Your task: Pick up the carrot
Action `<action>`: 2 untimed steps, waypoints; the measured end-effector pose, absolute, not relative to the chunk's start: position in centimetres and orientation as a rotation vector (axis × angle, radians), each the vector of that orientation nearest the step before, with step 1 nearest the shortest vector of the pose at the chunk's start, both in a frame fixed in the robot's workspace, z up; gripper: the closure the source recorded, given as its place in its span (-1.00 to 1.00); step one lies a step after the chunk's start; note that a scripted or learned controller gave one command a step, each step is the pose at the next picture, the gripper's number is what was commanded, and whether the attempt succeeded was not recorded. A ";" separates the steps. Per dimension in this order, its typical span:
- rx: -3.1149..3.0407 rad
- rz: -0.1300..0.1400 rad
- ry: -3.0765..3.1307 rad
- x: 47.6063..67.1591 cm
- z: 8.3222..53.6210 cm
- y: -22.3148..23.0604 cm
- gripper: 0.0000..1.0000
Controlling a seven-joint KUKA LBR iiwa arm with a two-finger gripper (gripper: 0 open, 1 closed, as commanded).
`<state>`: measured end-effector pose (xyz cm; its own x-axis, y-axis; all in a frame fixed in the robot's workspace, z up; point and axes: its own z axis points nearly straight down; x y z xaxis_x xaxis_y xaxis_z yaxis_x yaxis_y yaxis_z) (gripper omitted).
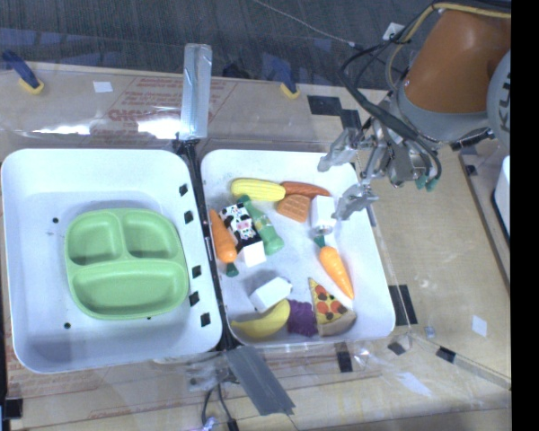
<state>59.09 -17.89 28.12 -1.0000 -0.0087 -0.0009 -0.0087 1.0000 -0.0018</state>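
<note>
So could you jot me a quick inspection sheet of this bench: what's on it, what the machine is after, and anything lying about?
Surface: bench bearing two shallow white bins side by side; left bin, right bin.
Job's things: carrot lies in the right bin near its right wall; a second carrot lies by the left wall. Neither is held.
Clutter: right bin also holds corn, a green bottle, a pizza slice, a banana and purple grapes; left bin holds a green divided plate.
Grippers: tool sits over the right bin's upper right corner, above the toys.
Cables: black cables loop beside the arm.
Surroundings: dark floor beyond the bench.
</note>
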 end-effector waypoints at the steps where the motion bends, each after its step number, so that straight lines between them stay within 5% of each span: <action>1: 0.294 0.003 3.134 56.4 14.3 -20.9 -1.00; 2: 0.396 0.000 3.115 51.3 9.2 -20.9 -1.00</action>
<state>51.28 -20.85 9.21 -0.9683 0.2499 -0.0012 0.2499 0.9683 0.0002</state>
